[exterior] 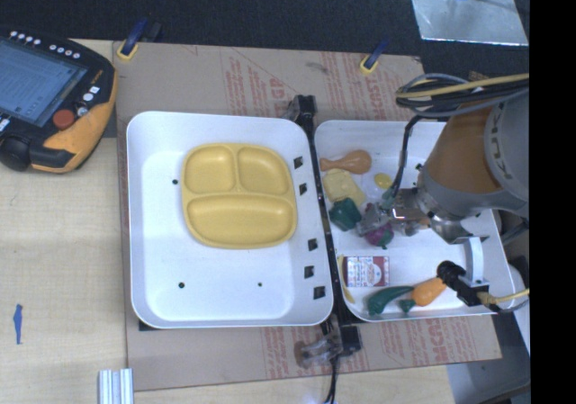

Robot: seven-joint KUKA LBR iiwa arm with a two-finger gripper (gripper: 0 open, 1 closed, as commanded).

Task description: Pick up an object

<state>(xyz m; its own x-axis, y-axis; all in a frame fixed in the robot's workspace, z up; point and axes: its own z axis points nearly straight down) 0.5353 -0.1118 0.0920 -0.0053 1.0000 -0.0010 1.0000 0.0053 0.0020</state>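
So, my grey arm with its orange band [463,155] reaches in from three o'clock and bends down over the right shallow white bin [423,310]. My pincer [389,220] is low in the middle of that bin, right among a small heap of toys, and from this slanted view I cannot tell how it stands or whether anything is caught in it.

Just at the tip lies a dark purple lumpy toy [378,233], perhaps a bunch of grapes, but it is too blurred to be sure. Touching it at nine o'clock is a dark green chunky toy [345,212]. At twelve o'clock from the green one sits a pale yellow rounded block [340,184], and above that a tan toy drumstick [346,162] lies near the far wall of the bin. A small yellow piece [383,181] rests near the arm.

At six o'clock from the pincer lies a small red and white printed box [365,271]. Further toward five o'clock, an orange toy carrot with green leaves [409,295] lies along the near wall.

The left shallow white bin [153,240] carries a yellow plastic plate with three compartments [239,194]. Well apart at ten o'clock, a teach pendant with an orange grip [49,101] rests on the bench.
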